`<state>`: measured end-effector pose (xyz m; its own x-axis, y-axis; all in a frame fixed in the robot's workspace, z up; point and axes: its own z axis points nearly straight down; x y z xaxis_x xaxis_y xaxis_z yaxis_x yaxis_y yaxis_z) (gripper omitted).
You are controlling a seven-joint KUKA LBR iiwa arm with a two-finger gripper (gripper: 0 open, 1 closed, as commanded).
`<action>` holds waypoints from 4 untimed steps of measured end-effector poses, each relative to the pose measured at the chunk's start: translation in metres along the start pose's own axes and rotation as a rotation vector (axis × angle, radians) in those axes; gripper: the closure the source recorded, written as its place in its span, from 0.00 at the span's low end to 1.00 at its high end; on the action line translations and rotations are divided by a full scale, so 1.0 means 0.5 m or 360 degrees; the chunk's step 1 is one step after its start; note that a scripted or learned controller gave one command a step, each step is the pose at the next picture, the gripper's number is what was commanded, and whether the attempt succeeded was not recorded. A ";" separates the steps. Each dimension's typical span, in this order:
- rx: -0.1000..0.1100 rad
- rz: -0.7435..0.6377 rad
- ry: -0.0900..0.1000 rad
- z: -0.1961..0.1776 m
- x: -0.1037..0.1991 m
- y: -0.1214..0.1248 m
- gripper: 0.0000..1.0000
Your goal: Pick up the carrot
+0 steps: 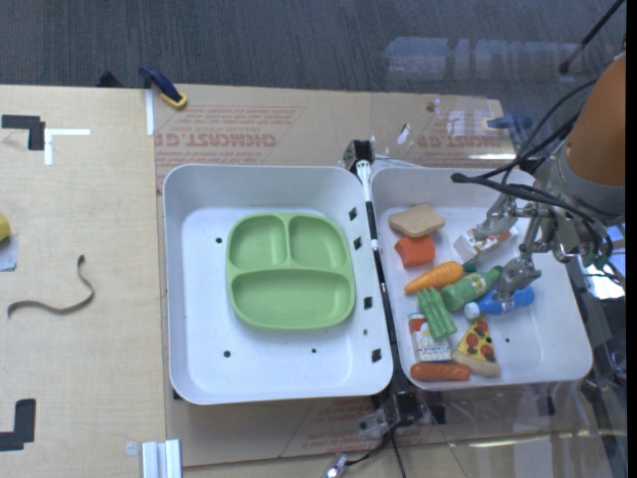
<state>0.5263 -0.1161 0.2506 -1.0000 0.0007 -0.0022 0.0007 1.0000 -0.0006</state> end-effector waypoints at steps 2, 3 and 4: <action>0.0005 0.0238 -0.0039 0.296 -0.068 0.040 0.00; 0.0002 0.0541 -0.0035 0.298 -0.060 0.033 0.00; 0.0002 0.0535 -0.0041 0.279 -0.063 0.035 1.00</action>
